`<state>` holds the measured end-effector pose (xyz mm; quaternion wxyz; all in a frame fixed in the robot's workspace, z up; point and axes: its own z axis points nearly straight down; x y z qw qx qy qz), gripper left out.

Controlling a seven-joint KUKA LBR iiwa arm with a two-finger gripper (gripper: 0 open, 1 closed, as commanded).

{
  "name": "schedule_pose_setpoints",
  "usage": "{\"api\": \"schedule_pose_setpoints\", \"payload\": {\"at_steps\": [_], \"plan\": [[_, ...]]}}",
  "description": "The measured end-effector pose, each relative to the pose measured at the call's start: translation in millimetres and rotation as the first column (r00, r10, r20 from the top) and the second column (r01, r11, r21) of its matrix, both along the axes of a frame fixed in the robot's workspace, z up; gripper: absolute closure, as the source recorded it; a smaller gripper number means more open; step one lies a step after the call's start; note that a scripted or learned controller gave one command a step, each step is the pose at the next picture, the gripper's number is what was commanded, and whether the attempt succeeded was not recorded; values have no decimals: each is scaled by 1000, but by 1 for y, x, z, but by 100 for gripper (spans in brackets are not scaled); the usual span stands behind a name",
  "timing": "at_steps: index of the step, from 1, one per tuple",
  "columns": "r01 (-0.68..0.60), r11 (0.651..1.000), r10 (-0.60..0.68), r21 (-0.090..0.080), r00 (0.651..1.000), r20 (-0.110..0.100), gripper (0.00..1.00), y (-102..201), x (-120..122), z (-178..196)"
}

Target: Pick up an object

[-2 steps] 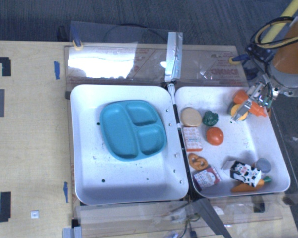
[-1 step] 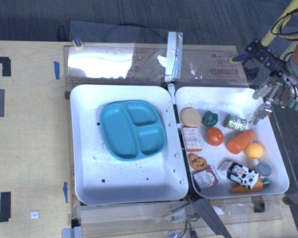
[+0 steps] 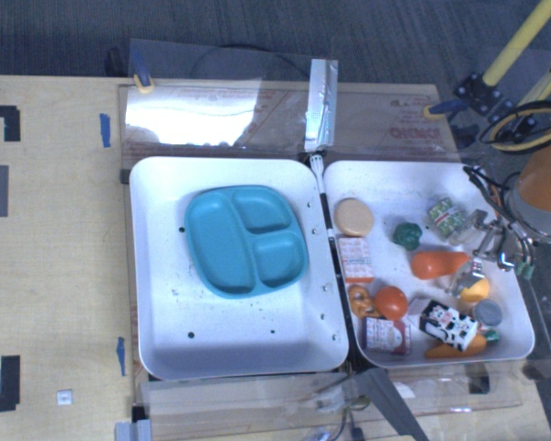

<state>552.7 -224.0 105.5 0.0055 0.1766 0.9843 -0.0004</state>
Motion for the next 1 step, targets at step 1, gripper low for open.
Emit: {"api": "schedule_pose_setpoints", "payload": {"at_steps": [1], "plan": [[3,1000,-3,1,1000,3,100,0,0,9]]}}
